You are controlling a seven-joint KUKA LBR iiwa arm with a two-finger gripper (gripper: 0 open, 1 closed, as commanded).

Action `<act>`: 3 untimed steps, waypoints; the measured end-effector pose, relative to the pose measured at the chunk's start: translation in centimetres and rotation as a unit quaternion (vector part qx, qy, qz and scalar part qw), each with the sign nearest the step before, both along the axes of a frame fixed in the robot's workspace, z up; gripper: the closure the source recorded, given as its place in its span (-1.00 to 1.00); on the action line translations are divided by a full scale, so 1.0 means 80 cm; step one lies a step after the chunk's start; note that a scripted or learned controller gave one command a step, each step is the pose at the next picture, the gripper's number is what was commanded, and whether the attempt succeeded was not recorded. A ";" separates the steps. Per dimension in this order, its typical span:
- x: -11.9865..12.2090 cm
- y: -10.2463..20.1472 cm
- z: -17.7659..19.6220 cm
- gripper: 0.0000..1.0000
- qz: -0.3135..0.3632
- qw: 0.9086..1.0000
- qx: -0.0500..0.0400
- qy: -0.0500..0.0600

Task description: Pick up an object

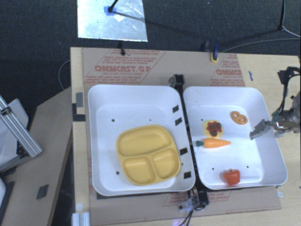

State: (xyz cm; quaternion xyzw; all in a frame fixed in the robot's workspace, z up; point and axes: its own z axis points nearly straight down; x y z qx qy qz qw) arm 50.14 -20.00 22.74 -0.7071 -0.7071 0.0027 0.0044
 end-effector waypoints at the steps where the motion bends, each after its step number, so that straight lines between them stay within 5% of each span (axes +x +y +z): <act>1: 0.004 0.001 0.008 -1.00 0.002 1.000 -0.001 -0.006; 3: 0.008 0.023 -0.136 -1.00 0.001 1.000 0.000 -0.003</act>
